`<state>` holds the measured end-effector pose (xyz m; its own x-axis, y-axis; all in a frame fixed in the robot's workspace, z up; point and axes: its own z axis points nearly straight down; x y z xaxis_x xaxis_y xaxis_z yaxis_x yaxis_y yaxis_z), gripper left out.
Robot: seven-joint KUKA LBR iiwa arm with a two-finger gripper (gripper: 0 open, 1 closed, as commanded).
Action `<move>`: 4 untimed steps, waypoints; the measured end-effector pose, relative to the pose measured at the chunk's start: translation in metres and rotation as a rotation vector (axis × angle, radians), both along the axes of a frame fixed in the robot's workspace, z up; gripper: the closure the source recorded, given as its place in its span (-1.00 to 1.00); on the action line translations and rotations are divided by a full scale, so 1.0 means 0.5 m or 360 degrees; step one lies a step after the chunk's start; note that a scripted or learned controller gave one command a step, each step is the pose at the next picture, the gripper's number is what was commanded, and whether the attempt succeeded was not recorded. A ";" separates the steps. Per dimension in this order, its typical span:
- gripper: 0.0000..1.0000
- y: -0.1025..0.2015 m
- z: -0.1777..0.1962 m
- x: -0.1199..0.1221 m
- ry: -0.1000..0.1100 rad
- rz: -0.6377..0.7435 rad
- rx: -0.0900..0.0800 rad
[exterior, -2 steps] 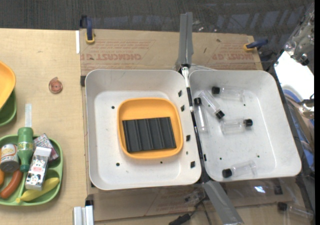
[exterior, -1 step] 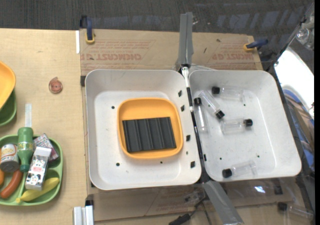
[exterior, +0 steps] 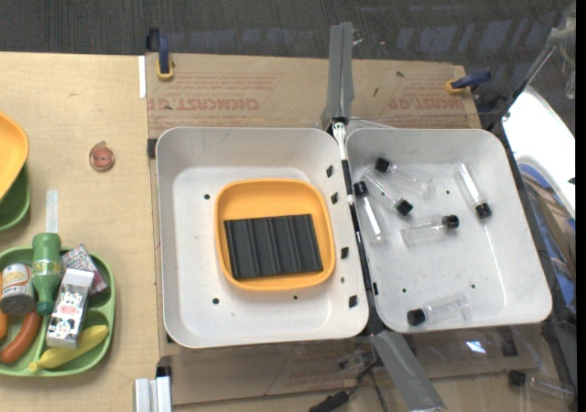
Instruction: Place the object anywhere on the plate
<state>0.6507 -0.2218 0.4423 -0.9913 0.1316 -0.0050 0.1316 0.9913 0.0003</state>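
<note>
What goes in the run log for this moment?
plate: orange, left bin, bearing dark ribbed block | vials: several, right bin | placement: not done

- From my feed the bench reads bright and evenly lit, with no hard shadows.
- The right bin (exterior: 513, 245) looks near blown-out white; the clear tubes (exterior: 426, 232) in it almost vanish against its floor.
- A soft shadow rings the plate (exterior: 275, 195) in the left bin (exterior: 183, 218).
- Right of the right bin I get a glaring white patch.
- Above the bins the floor is dim and grainy.
- Edges look slightly soft overall.
</note>
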 end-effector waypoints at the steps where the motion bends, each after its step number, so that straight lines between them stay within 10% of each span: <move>1: -1.00 0.000 -0.013 0.003 0.0001 0.0635 0.0000; 4: -1.00 0.001 -0.002 0.019 -0.0003 0.2518 -0.0005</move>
